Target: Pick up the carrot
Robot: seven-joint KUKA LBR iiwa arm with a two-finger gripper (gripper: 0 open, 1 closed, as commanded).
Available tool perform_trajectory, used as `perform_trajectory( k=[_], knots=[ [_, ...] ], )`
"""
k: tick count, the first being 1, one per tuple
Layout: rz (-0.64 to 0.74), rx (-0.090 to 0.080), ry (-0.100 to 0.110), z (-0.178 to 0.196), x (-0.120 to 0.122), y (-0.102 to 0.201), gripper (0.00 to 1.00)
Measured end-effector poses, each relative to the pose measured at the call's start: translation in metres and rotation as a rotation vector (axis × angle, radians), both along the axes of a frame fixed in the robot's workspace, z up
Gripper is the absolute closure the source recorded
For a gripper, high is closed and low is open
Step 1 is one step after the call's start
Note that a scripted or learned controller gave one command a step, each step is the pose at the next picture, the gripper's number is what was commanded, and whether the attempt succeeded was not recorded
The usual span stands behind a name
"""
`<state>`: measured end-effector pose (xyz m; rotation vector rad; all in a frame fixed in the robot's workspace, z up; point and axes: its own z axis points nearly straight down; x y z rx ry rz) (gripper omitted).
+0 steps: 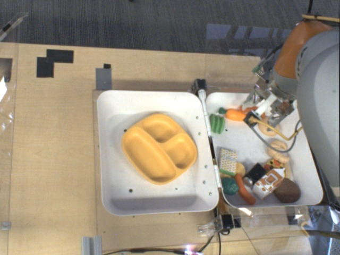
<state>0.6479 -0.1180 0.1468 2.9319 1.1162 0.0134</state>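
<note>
Slanted overhead view of a wooden bench (53,142) carrying 2 shallow white bins side by side. The left bin (111,195) holds 1 yellow divided dish (158,147). In the right bin (305,158), the carrot (235,114) lies flat near the far left corner, its leafy end toward the divider. It is well apart from the toy food pile (260,182) at the near edge, so it looks open to a grasp. A green vegetable (216,124) sits just beside it. The grey arm (319,89) reaches in from the right, with its end effector (257,108) low at the carrot's thick end, probably lining up a pick. Whether the end effector is wide or narrow cannot be told.
</note>
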Motion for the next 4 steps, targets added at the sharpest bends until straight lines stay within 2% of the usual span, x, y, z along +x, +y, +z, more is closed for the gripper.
perform_trajectory(
  k=[1,2,3,4],
  knots=[
    [-0.004,-0.006,-0.021,-0.037,-0.006,0.01,0.0],
    [-0.238,0.004,0.005,-0.06,-0.043,0.031,0.0],
    [-0.462,0.005,0.005,-0.061,-0.028,0.025,0.0],
    [-0.519,0.008,-0.012,-0.052,-0.105,0.025,0.0]
  ],
)
